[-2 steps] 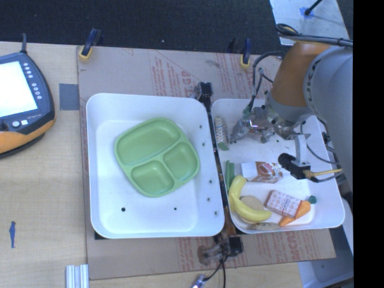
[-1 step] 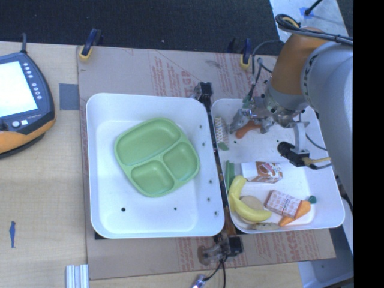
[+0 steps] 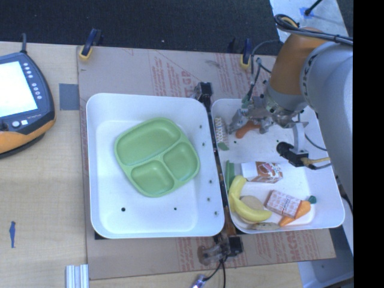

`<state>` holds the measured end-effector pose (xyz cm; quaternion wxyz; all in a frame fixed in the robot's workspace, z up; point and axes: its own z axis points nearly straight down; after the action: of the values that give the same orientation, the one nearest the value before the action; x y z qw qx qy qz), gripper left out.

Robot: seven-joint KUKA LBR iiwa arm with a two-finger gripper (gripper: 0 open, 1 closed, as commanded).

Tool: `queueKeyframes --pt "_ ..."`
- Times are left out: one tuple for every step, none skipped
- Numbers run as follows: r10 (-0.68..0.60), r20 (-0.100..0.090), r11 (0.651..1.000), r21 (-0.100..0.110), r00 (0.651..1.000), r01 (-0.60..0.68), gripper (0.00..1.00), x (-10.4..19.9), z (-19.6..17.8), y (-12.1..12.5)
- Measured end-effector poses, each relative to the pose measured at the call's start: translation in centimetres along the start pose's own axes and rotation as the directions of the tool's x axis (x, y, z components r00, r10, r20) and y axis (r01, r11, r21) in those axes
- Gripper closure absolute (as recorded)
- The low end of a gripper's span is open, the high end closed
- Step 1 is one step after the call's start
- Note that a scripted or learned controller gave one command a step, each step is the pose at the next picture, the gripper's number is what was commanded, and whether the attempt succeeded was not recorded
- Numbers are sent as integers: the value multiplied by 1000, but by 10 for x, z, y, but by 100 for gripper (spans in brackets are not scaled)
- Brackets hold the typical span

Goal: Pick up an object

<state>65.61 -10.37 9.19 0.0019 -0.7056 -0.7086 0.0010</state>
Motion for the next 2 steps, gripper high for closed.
queueKeyframes --pt "0 0 1000 1 1000 0 0 8 -1 0" --pt "1 -2 1000 12 1000 -1 100 7 -10 -2"
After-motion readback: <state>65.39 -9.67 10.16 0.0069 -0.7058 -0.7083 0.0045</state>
